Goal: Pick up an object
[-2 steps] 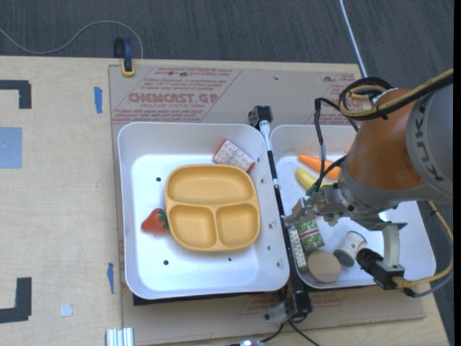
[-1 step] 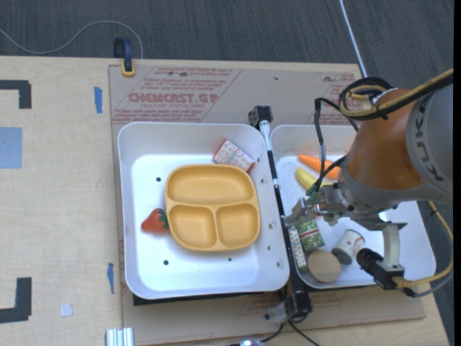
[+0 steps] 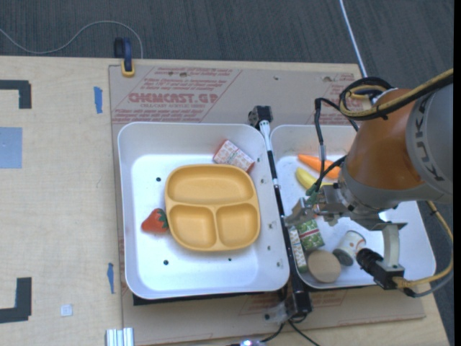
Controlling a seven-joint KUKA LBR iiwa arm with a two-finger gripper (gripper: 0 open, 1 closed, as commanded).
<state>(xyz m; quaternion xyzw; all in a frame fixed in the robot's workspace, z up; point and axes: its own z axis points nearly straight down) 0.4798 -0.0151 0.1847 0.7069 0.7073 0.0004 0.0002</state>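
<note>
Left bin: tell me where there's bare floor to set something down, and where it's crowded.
In the left bin, bare white floor lies along the near edge below the yellow tray and in the far left corner. The strawberry crowds the tray's left side; the small packet crowds its far right corner.

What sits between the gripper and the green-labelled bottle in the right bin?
Nothing visible. The gripper hangs right at the top end of the green-labelled bottle, which lies along the right bin's left wall. A tan round object crowds the bottle's lower end.
</note>
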